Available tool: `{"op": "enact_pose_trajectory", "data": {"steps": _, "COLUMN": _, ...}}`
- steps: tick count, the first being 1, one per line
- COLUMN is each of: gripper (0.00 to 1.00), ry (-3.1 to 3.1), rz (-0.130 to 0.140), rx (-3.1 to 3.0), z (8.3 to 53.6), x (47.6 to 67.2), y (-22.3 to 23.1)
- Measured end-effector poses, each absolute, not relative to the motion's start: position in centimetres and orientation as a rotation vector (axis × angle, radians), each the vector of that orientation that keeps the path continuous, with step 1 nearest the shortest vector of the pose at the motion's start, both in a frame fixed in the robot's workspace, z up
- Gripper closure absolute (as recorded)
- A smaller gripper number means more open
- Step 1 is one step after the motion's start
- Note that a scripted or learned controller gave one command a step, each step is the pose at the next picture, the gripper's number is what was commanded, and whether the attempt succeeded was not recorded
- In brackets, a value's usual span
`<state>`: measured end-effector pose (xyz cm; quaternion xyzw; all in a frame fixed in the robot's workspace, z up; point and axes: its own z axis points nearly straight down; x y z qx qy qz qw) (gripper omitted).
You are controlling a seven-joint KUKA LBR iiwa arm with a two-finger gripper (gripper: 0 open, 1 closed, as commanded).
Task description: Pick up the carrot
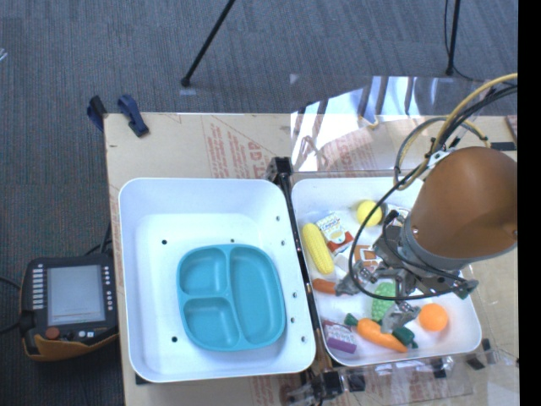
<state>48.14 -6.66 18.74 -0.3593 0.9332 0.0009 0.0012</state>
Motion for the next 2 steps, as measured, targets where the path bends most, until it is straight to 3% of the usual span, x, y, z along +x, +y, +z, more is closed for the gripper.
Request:
{"op": "enact_pose_trajectory", "data": {"steps": 1, "gripper": 0.0, "ry": 2.857, "rz": 0.01, "rx": -1.317, "z": 8.4, "x": 48.4, "y": -8.3}}
{"op": "enact_pose_trajectory", "data": {"steps": 2, "gripper": 1.0, "ry": 2.848, "rz": 0.01, "rx": -1.324, "z": 9.6, "x": 48.6, "y": -7.9}}
